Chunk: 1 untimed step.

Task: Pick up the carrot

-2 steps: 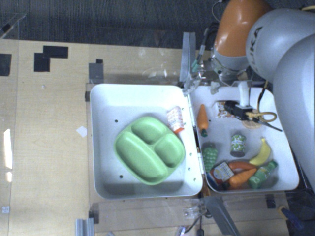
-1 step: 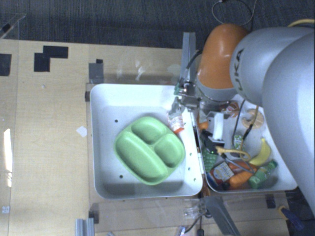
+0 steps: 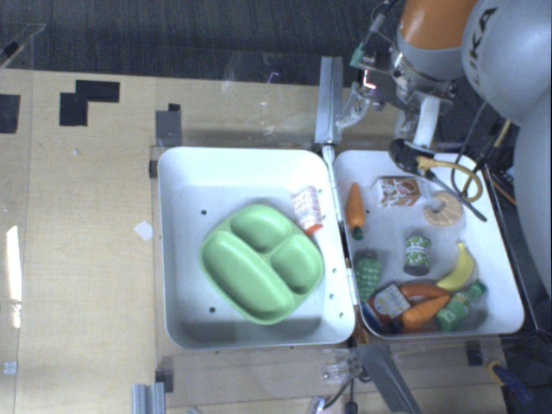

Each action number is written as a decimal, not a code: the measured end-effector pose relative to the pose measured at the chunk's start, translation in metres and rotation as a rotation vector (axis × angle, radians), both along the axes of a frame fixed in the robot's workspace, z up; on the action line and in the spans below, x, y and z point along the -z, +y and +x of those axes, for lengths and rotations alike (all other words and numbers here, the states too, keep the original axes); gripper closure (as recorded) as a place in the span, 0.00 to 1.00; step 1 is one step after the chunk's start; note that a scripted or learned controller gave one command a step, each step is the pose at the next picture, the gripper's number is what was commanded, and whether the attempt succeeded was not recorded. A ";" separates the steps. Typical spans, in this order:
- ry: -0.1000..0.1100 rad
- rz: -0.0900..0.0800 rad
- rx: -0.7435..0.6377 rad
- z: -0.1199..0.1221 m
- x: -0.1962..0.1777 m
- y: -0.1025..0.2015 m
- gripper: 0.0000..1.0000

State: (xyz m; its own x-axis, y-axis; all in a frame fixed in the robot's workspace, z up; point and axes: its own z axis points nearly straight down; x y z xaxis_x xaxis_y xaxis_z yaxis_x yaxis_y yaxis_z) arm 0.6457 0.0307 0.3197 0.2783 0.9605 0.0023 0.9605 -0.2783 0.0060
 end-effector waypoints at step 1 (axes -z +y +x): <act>0.004 0.000 -0.131 0.023 0.132 0.045 0.00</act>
